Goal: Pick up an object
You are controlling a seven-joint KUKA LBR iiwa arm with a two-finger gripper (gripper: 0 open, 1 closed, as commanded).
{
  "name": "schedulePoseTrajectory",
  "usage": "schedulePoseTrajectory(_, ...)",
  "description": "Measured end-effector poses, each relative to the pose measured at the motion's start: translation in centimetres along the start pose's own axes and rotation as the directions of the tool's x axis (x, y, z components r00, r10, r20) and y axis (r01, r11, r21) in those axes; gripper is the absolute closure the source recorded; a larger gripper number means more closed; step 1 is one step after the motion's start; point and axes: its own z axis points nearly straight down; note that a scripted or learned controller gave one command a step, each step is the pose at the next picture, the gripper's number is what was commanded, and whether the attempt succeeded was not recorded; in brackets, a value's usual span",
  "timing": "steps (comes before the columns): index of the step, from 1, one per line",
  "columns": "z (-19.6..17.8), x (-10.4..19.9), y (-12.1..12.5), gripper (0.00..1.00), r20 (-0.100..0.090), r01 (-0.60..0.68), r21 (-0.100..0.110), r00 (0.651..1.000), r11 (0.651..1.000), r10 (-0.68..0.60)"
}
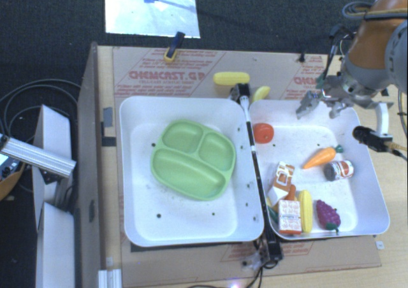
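**Lining up over the right bin for a clean pick**

My gripper (320,103) hangs above the far edge of the right bin (370,181), its two fingers spread apart with nothing between them. I take the carrot (319,157) as my landmark, since it lies alone on bare white floor and looks the easiest thing to take. From it, I sit further toward the bin's back wall. The small can (339,169) lies just beside the carrot's leafy end, nearly touching it. The tomato (263,132) rests well apart, toward the divider between the bins. The cartons (286,201), the corn (306,211) and the grapes (328,214) crowd together nearer the front wall. The green tray (193,160) lies far off in the left bin (137,153).

To do this well, I judge I should come down over the carrot's thick orange middle, fingers straddling its narrow width rather than its length, and keep clear of the can so I don't nudge it.
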Motion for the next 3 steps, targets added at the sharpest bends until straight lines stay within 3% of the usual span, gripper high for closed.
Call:
schedulePoseTrajectory(1, 11.0, -4.3, -4.3, 0.00, -0.001, -0.006, 0.007, 1.000, 1.000, 0.006)
schedulePoseTrajectory(2, 1.8, -5.4, -1.2, 0.00, 0.004, 0.002, -0.011, 1.000, 1.000, -0.002)
schedulePoseTrajectory(3, 10.3, -6.4, -1.6, 0.00, 0.000, -0.002, 0.004, 1.000, 1.000, 0.002)
